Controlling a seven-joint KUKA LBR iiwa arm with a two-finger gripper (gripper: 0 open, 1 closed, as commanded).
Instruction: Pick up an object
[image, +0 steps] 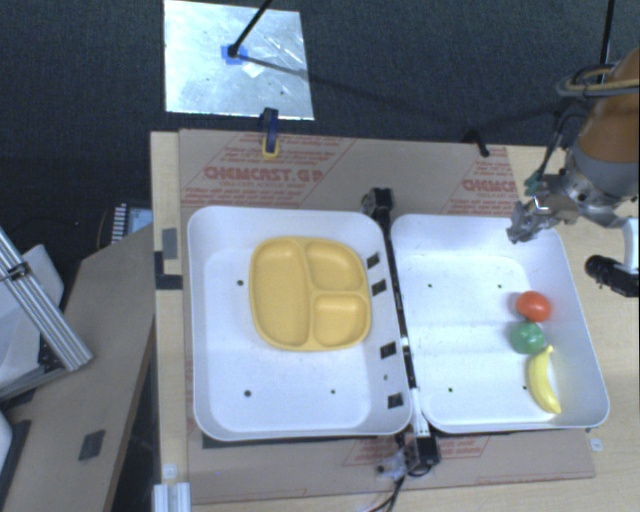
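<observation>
1. Here, the gripper (523, 222) hovers over the right bin's (460, 300) far right corner; whether it is open or closed cannot be told, and nothing shows in it.
2. Along the bin's right side lie a tomato (533, 306), a green ball (527, 337) and a banana (543, 380).
3. These look like light, smooth plastic toys. The banana's narrow middle seems the surest hold; the round ones may roll.

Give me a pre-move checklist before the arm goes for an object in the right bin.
1. Targets in the right bin: tomato, green ball, banana all visible: ok.
2. Objects spaced for a clean pick: they lie in a close row by the right wall: not ok.
3. Gripper over a target: it is above the bin's far rim: not ok.
4. Finger opening: cannot tell.
5. Yellow tray clear of the pick, in the left bin: ok.
</observation>
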